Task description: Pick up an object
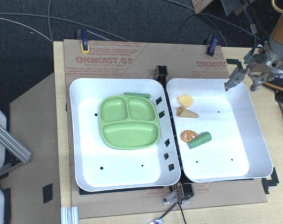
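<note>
So the landmark here is the right-hand white bin (pixel 253 139); everything gets placed off that. The gripper (pixel 246 80) sits over that bin's far right corner, right about at the rim, with the arm coming in from the right side; the two fingers (pixel 233 82) look spread apart, with nothing between them, so it's not holding anything.

Inside the right bin, all the small stuff is bunched toward its left half, near the wall it shares with the other bin; there's a yellow round piece (pixel 186 100) closest to the far side, looks like a toy chip or lemon slice, can't really tell which; just in front of it, touching or nearly so, is a tan wedge-shaped piece (pixel 187 113); further toward the near side there's a little orange pretzel-shaped thing (pixel 188 135), and a green cylinder (pixel 200 140), maybe a toy pickle or cucumber, lying tilted right up against it. All of these are well apart from the gripper.

To the left of the right bin is the second white bin (pixel 85 162); a light green divided plate (pixel 130 122) with three compartments sits in the middle of it; a strip of darker green (pixel 137 95) pokes out at the plate's far edge, too hidden to name.
</note>
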`<state>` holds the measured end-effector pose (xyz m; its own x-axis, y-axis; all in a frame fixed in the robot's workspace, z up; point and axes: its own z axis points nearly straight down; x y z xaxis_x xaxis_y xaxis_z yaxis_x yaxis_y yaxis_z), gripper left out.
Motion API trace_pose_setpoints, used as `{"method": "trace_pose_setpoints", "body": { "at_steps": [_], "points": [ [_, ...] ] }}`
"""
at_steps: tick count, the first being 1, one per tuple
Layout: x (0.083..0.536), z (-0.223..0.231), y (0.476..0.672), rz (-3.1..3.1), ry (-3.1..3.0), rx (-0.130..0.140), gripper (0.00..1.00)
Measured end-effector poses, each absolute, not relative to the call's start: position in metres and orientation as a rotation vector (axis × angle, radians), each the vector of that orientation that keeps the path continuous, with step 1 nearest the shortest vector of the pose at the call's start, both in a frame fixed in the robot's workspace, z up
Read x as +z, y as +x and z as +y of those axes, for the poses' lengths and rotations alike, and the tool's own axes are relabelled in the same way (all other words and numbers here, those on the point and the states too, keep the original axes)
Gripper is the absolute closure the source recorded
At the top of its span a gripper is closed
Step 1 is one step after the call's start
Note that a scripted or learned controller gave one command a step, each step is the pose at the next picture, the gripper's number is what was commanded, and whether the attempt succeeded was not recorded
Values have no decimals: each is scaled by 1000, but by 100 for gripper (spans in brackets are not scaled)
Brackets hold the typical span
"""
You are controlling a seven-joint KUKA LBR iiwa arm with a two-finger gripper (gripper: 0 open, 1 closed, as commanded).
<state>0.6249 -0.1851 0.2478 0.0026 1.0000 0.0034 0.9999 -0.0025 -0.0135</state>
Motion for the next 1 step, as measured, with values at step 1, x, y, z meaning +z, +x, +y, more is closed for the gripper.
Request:
{"method": "trace_pose_setpoints", "body": {
  "at_steps": [1],
  "points": [
    [256, -185, 627, -2222, -2220, 0, 0]
  ]
}}
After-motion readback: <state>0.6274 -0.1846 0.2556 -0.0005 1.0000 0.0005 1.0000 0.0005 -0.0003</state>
